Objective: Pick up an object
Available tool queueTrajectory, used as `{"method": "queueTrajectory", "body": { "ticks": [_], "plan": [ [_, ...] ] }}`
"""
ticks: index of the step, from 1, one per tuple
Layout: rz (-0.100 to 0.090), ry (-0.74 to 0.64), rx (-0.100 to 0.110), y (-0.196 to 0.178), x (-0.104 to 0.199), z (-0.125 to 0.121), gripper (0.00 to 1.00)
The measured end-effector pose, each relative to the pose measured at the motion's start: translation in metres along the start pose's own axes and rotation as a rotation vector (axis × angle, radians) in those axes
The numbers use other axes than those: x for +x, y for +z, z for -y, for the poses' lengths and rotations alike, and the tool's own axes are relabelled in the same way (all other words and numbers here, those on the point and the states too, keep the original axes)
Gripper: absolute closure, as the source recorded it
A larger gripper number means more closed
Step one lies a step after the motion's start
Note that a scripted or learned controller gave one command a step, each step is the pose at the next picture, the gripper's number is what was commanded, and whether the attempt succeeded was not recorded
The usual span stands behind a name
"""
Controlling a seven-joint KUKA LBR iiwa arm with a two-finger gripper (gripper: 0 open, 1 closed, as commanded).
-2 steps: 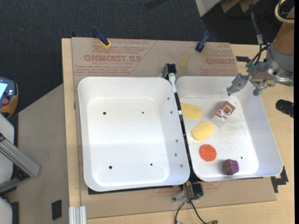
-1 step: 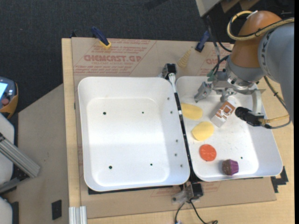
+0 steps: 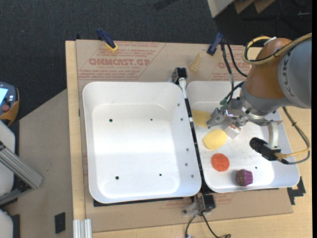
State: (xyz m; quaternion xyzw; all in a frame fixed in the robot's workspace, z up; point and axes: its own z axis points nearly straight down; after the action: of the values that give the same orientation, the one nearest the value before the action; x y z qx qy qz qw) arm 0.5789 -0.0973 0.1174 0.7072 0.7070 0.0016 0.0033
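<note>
End effector (image 3: 225, 120) sits low in the right bin (image 3: 285, 175), above a pale yellow lump (image 3: 215, 140); nothing visibly between the fingers, and I can't tell the opening from here. Lump's long axis runs slantwise, lower-left to upper-right. One flat yellow piece (image 3: 200, 117) lies by the divider, partly hidden under the arm. One red-orange round piece (image 3: 221, 162) below the lump, one purple chunk (image 3: 243, 178) near the front rim. Four objects, two bins. Left bin (image 3: 94, 133) on the table (image 3: 124, 58).
</note>
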Motion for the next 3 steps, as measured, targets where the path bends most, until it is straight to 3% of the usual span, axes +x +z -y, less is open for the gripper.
{"method": "queueTrajectory", "body": {
  "ticks": [1,2,3],
  "plan": [
    [0.005,0.0,-0.016,0.011,-0.002,0.0,0.0],
    [0.001,-0.006,-0.025,0.021,0.007,-0.041,0.0],
    [-0.004,0.002,0.011,0.002,0.002,0.029,0.0]
  ]
}}
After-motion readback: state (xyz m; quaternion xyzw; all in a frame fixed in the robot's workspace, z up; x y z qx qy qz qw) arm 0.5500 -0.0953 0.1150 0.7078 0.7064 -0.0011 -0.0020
